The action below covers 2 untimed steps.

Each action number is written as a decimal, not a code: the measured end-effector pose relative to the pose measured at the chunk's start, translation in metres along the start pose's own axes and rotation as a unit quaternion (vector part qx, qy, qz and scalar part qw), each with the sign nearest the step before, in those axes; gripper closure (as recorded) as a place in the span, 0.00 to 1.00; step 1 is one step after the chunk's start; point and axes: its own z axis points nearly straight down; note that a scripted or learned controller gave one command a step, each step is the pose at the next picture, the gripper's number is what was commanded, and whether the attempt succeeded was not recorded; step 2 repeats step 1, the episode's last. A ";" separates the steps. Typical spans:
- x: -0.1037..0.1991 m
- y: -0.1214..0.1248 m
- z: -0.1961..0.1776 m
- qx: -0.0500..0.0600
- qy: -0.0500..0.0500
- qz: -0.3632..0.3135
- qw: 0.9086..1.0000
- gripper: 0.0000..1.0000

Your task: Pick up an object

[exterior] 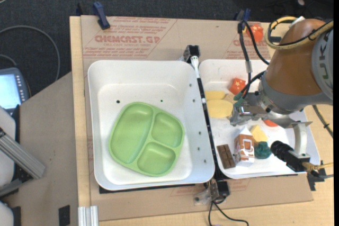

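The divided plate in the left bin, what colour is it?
Light green, plain; the divided plate shows clearly in the camera view.

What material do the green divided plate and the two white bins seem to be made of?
The green divided plate looks like moulded plastic with a matte finish: one even colour, soft rounded ridges between its three compartments. The white bins also look like plastic, smooth and slightly glossy, with rounded corners and thin rims. This is judged by look alone.

Right bin point(222, 67): items are crowding its middle and near end; arm point(296, 66) is overhanging the far right part. Left bin point(98, 114): green divided plate point(146, 137) is taking up the centre, leaving bare floor along the far wall and left side.
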 end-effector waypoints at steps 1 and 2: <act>0.000 0.001 -0.010 -0.001 0.000 0.000 1.000 1.00; 0.000 0.001 -0.010 -0.001 0.000 0.000 1.000 1.00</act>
